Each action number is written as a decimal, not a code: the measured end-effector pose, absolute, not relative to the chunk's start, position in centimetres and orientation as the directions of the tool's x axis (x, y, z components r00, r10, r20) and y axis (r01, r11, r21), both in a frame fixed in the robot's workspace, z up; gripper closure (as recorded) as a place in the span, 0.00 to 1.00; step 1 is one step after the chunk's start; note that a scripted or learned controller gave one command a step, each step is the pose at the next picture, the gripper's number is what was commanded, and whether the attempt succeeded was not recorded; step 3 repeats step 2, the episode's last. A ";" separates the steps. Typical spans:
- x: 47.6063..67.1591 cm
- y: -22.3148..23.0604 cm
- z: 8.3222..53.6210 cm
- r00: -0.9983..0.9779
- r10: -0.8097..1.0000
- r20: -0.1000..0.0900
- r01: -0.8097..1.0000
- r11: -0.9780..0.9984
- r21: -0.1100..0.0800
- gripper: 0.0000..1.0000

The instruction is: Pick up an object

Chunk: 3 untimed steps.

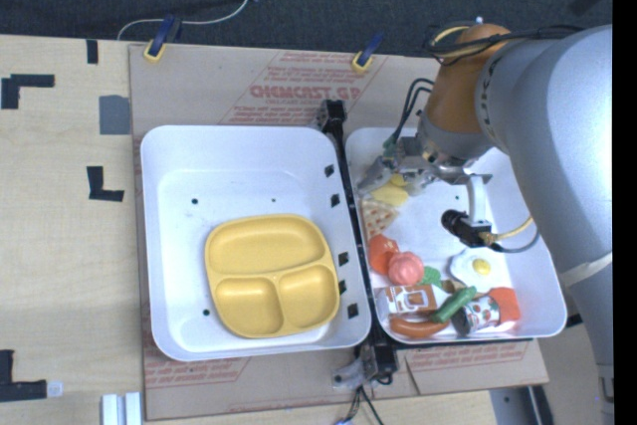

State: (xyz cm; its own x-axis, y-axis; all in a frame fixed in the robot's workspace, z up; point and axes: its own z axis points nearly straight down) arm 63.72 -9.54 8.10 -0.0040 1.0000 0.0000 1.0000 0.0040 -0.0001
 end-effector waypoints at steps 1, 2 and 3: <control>66.8 -9.5 8.4 -0.004 1.000 -0.003 1.000 0.004 -0.008 0.00; 66.8 -9.4 9.5 -0.002 1.000 -0.002 1.000 0.002 -0.003 1.00; 66.8 -9.4 9.5 -0.002 1.000 -0.002 1.000 0.002 -0.003 1.00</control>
